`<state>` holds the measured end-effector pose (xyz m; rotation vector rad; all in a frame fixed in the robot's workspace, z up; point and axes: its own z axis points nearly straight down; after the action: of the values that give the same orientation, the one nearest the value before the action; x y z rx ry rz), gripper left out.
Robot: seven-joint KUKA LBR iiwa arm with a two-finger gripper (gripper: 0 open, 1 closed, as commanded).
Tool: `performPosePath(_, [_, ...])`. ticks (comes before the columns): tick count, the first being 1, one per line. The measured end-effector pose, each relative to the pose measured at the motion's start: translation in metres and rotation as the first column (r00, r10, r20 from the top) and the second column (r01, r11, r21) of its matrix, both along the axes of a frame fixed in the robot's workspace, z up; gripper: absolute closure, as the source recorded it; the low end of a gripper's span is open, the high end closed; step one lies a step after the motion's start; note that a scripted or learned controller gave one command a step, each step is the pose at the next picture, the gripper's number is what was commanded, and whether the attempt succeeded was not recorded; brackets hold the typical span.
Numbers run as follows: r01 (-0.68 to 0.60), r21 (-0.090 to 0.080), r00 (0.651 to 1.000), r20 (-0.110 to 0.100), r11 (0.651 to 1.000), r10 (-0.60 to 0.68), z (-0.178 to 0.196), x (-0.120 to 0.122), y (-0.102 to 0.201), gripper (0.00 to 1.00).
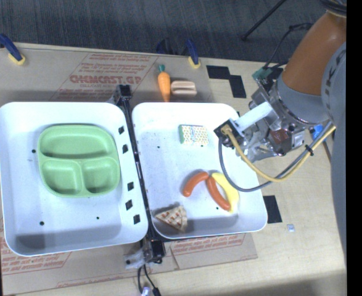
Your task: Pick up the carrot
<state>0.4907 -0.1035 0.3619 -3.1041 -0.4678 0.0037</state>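
Orange carrot (163, 86) lies beyond the right bin (187, 106), beside a bun (183, 89). The gripper (273, 139), open or clenched I can't tell, might snatch the similarly orange sausage (195, 183) instead.

On the table (304, 227) we see a divided tray (79, 159) in the left bin (8, 165), a packet (193, 134) at the back, two sausages (195, 182) toward the front right and a pizza slice (171, 217) at the front edge of the right bin (162, 165), and behind that bin the carrot (163, 85) with a bun (183, 89) just right of it.

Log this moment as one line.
carrot: on cardboard outside right bin | gripper: at right bin's right edge | carrot not held
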Motion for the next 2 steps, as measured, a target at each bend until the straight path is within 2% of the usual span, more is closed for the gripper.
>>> performPosePath(1, [-0.101,0.000,0.995,0.001,0.995,0.101,0.028,0.004,-0.099,1.00])
performPosePath(2, [0.040,0.002,0.999,-0.003,0.999,-0.040,-0.056,0.027,-0.021,1.00])
